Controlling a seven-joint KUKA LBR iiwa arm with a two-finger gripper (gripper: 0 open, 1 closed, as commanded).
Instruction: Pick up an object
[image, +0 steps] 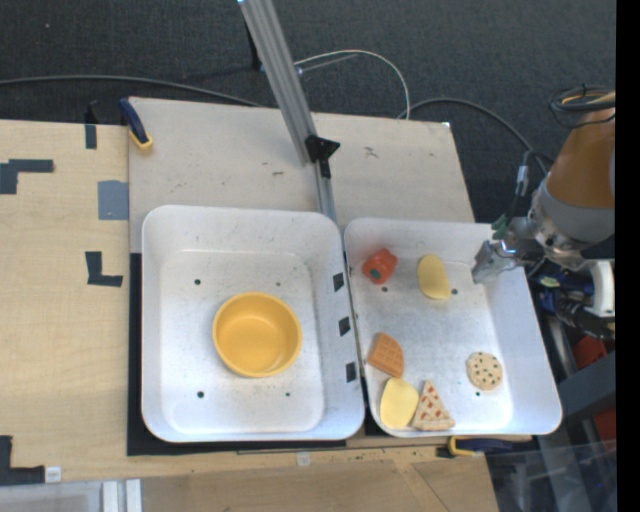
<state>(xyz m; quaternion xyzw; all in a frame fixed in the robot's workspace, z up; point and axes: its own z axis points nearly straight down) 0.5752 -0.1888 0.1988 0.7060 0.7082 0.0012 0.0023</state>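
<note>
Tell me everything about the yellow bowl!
The bowl is round and yellow-orange, smooth like plastic. It stands upright with its open side up, and nothing shows inside it. It sits on the floor of the left bin, a little below the middle, away from all the walls. Nothing else touches it; the toy foods lie in the other bin, and the claw is over there too, far from the bowl.

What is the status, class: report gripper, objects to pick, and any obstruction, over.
Gripper at right bin's upper right rim, nothing visibly held. Nearest object: yellow lemon-shaped piece, lying free. Cookie further down. Nothing between gripper and lemon piece.
</note>
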